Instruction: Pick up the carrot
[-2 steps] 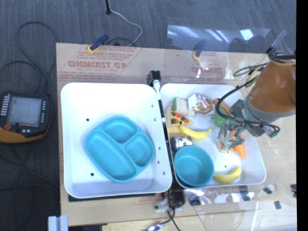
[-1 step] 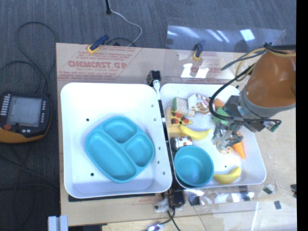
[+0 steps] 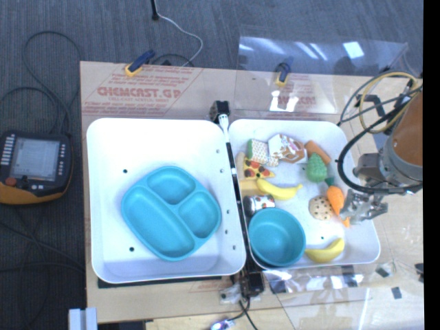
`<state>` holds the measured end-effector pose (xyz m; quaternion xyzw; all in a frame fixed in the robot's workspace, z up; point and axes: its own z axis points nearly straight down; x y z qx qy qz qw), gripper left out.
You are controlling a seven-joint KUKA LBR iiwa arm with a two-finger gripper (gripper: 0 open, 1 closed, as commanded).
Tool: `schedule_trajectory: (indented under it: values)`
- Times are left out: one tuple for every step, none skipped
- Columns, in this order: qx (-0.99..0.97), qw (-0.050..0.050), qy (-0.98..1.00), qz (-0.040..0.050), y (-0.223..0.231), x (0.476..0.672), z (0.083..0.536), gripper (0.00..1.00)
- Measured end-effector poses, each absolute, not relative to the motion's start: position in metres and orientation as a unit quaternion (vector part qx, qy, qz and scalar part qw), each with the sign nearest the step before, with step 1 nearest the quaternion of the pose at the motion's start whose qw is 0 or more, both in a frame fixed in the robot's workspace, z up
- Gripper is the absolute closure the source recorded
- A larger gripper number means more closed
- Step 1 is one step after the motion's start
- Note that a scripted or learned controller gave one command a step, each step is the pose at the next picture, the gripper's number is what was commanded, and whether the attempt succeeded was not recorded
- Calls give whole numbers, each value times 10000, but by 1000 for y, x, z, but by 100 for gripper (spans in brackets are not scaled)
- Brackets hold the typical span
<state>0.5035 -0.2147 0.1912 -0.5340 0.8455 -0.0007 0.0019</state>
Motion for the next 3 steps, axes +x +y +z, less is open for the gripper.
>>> schedule_trajectory:
  values:
    - [-5605,76,8281,-69,-200,553,104,100]
    - [-5616,77,8274,-30,-196,553,100,0]
    - [-4878,109,8729,-31,-217,531,92,0]
